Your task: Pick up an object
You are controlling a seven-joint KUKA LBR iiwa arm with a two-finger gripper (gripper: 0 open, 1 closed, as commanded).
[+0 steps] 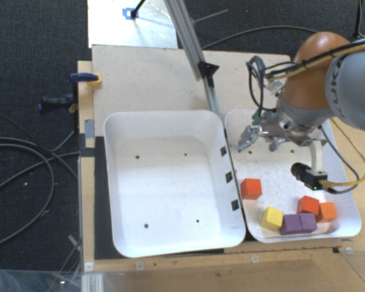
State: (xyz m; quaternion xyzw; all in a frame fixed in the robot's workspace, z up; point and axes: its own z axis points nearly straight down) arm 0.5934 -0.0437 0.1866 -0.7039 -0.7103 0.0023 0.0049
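The hand [250, 137] hangs over the far left part of the right bin [350, 222], reaching in from the right beneath the arm's orange band [310, 66]. Its fingers look spread apart with nothing between them, and it is well apart from every block.

The blocks lie toward the near end of the right bin. An orange cube [250, 188] sits alone near the bin's left wall, closest to the hand. Further toward the near edge, a yellow cube [271, 218] touches a purple block [299, 223], and behind these a red-orange cube [308, 205] sits against a smaller orange block [327, 211].

The left bin [118, 163] stands just beside the right one on the desk [146, 78]. A blue clamp [67, 102] grips the desk's left edge, and black cables [18, 163] trail over the dark floor.
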